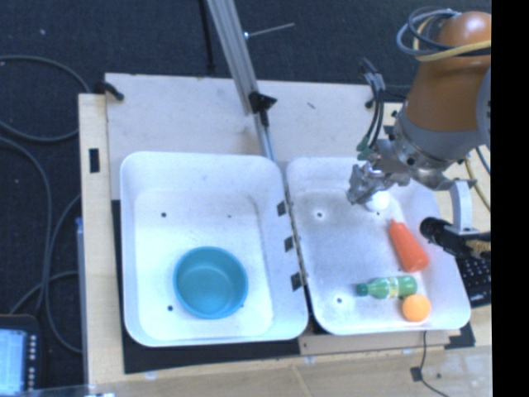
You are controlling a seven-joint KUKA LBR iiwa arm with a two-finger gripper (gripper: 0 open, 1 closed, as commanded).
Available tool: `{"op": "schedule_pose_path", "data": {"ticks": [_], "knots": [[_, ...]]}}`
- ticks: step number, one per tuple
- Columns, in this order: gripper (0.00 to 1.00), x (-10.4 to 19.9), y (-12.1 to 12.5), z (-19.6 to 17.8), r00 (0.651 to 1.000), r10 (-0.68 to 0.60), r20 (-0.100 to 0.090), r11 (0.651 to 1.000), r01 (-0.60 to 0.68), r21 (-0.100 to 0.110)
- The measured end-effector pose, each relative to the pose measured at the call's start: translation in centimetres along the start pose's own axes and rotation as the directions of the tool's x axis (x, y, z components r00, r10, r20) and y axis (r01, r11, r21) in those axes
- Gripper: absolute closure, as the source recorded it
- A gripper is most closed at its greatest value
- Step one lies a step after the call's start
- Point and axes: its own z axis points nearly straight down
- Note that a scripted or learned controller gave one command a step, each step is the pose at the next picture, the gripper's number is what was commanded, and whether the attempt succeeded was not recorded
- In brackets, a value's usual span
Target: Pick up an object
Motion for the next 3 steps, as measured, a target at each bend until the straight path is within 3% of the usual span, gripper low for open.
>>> {"op": "schedule_pose_path", "data": {"ticks": [3], "knots": [[1.00,13.5,-1.4,3.5,1.000,0.001,0.003,1.000,-0.001,0.005]]}}
